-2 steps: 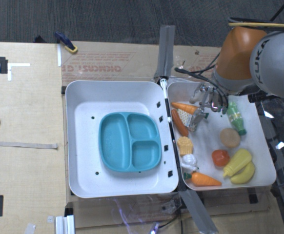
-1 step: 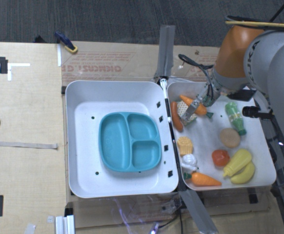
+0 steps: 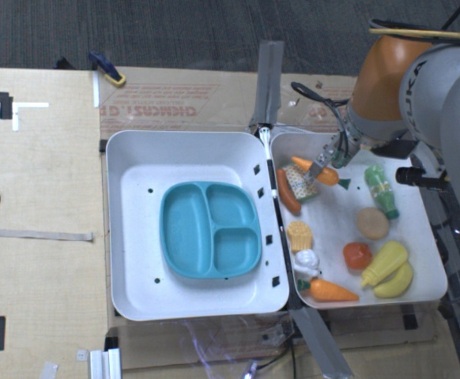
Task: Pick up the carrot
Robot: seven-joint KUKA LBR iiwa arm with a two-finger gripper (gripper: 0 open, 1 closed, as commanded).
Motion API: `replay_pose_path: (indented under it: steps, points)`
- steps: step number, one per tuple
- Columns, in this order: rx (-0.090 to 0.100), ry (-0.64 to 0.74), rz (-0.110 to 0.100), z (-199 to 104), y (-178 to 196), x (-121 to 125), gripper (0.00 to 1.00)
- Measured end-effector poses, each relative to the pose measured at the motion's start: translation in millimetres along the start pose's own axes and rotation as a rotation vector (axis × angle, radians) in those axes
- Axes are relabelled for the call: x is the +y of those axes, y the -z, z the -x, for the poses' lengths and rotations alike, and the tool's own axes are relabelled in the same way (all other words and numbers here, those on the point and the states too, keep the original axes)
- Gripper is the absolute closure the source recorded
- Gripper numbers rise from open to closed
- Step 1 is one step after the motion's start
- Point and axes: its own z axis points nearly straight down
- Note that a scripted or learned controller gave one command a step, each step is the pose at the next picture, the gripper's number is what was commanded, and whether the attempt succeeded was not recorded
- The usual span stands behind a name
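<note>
An orange carrot [image 3: 330, 177] with a green tip lies near the back left of the right bin [image 3: 420, 290], partly over a tan waffle-like piece [image 3: 298, 183]. My gripper [image 3: 322, 167] reaches down from the right onto this carrot's middle, and orange shows on both sides of it. It is shut on the carrot. A second carrot [image 3: 334, 292] rests at the bin's front left, far from the gripper.
The right bin also holds a reddish sausage [image 3: 288, 193], corn [image 3: 299, 234], a white piece [image 3: 305, 261], a tomato [image 3: 356, 255], yellow bananas [image 3: 390, 268], a potato [image 3: 372, 223] and a green bottle [image 3: 380, 189]. The left bin [image 3: 127, 235] holds a teal divided plate [image 3: 212, 229].
</note>
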Motion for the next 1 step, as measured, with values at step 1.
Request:
replay_pose_path:
  steps: [1]
  points:
    - [0.016,0.188,-0.004,-67.7,83.1,36.9,1.00]
